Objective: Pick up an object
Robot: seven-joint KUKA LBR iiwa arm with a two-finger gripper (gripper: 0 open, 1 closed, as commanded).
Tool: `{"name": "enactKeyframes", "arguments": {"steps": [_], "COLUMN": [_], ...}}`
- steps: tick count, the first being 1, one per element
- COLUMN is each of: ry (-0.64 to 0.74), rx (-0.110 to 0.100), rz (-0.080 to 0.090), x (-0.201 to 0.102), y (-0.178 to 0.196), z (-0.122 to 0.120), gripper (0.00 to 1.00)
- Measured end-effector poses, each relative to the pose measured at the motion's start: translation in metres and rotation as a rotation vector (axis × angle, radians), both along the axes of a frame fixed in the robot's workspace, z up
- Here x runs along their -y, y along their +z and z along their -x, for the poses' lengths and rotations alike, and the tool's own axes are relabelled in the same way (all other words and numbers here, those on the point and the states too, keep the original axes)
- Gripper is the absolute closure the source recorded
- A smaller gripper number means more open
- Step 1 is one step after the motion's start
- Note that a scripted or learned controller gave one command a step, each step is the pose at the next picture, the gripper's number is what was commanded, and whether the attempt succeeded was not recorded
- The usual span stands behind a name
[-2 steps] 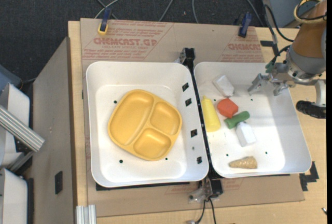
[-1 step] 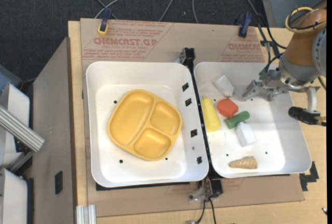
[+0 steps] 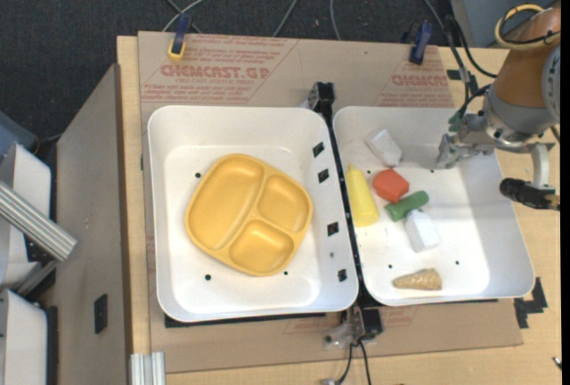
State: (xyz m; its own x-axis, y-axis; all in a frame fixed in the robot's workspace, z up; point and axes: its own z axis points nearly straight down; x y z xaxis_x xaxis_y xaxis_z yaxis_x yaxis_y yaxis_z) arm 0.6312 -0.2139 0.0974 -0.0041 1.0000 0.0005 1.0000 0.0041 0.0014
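**Arm over right bin, objects on bin floor**

The left bin (image 3: 169, 223) holds one item: a yellow divided tray (image 3: 248, 214) with three compartments, lying flat near the bin's middle and turned at an angle to the bin walls.

The right bin (image 3: 499, 258) holds the loose objects. A small white block (image 3: 385, 145) lies toward the far wall. A yellow banana-like piece (image 3: 361, 196) lies lengthwise just beside the divider between the bins. An orange-red piece (image 3: 390, 184) sits just right of it, and a green piece (image 3: 406, 204) lies tilted just below, touching or nearly touching the orange-red one (contact not resolvable). A second white block (image 3: 422, 231) lies just beside the green piece's lower end. A tan wedge-shaped piece (image 3: 418, 281) rests alone near the bin's near wall, apart from the cluster.

The gripper (image 3: 452, 149) is over the far right part of the right bin, reaching in from the right, with the grey and orange arm (image 3: 525, 71) behind it. Jaws: cannot tell whether released or clenched; nothing is visible between them. The nearest object is the white block by the far wall, apart from the gripper.

Both bins sit side by side on the brown table (image 3: 267, 62).
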Motion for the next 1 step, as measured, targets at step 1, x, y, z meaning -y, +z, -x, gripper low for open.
{"name": "enactKeyframes", "arguments": {"steps": [1], "ry": [-0.002], "rx": [0.005], "rz": [0.003], "x": [0.0052], "y": [0.0547], "z": [-0.0107], "gripper": [1.00]}}
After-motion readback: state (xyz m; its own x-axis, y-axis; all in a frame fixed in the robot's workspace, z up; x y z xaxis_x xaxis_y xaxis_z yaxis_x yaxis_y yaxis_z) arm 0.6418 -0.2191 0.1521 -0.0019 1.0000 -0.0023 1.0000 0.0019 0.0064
